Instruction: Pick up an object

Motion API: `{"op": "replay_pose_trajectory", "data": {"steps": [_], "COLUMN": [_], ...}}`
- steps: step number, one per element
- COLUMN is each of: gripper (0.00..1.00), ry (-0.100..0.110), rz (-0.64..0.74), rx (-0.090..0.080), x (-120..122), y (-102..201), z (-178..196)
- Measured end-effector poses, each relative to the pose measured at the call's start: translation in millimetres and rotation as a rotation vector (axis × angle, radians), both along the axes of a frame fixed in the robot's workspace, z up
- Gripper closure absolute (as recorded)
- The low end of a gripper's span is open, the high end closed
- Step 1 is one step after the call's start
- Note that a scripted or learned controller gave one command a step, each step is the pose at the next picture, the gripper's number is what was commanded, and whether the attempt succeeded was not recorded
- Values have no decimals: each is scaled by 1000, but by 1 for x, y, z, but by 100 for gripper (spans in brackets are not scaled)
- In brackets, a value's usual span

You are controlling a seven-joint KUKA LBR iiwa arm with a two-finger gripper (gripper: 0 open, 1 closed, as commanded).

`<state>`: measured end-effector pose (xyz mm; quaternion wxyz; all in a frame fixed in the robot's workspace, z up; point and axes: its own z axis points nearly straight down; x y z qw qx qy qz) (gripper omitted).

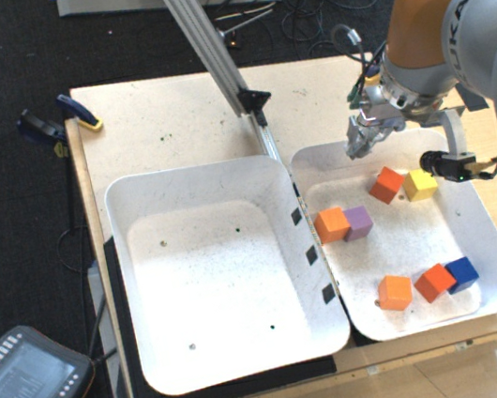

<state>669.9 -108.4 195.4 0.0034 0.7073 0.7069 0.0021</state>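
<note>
Hovering above the far end of the right bin [482, 228], the hand [367, 139] carries nothing, and whether it is apart or together I cannot tell. Nearest below it lies a tilted orange-red cube [385, 185], touching a yellow cube [419, 184]. It looks small, rigid and light; its two free flat faces seem the best hold.

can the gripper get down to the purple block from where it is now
Probably yes. The gripper hangs above the right bin's far end, nothing covers the purple block, though an orange block touching its side may crowd one finger.
</note>
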Motion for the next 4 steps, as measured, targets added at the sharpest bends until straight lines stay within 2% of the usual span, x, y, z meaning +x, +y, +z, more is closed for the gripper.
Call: {"op": "replay_pose_trajectory", "data": {"steps": [1,2,3,4], "gripper": [100,100,100,100], "ry": [1,6,5,9], "rz": [2,8,9,8], "rx": [0,4,3,4], "x": [1,-3,7,3], "y": [0,52,104,166], "z": [44,52,57,45]}}
